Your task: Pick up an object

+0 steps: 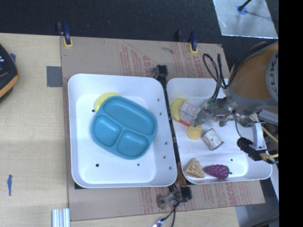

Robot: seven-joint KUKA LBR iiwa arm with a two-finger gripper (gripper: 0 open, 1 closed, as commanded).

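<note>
Right of centre, in right bin (246, 174): gripper (202, 117) low beside white packet (188, 110), yellow round piece (194, 133) just below; jaw state unreadable.

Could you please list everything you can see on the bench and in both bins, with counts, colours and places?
Shallow white bins: two, side by side on a brown board.
Blue three-compartment plastic tray: one, in the left bin.
Yellow flat piece: one, left bin, partly under the tray.
Yellow round toy: one, right bin, upper left.
Clear wrapped packet: one, whitish, beside it.
Small yellow disc: one, middle of the right bin.
Small grey-white box: one, right of the disc.
Toy sandwich wedge: one, tan, front of the right bin.
Purple toy grape bunch: one, beside the wedge.
Blue clamps: two, back edge of the board.
Gripper: one, grey, over the right bin.
</note>
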